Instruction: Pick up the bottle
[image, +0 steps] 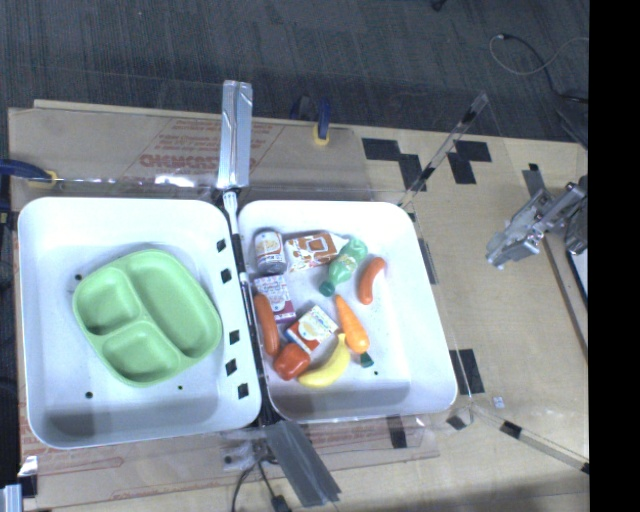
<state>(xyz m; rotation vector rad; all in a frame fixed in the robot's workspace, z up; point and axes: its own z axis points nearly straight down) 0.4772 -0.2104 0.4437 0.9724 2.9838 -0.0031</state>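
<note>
The bottle (343, 264) is green and lies tilted in the upper middle of the right bin (428, 320), between a brown packet (310, 248) and an orange-red sausage (370, 279). My gripper (510, 245) hangs over the bare bench well to the right of that bin, far from the bottle, with nothing seen in it.
Around the bottle lie a can (267, 248), a carrot (350, 322), a small carton (314, 328), a banana (326, 369), a red item (290, 361) and a second sausage (265, 322). The left bin (40, 400) holds a green divided plate (148, 315).
</note>
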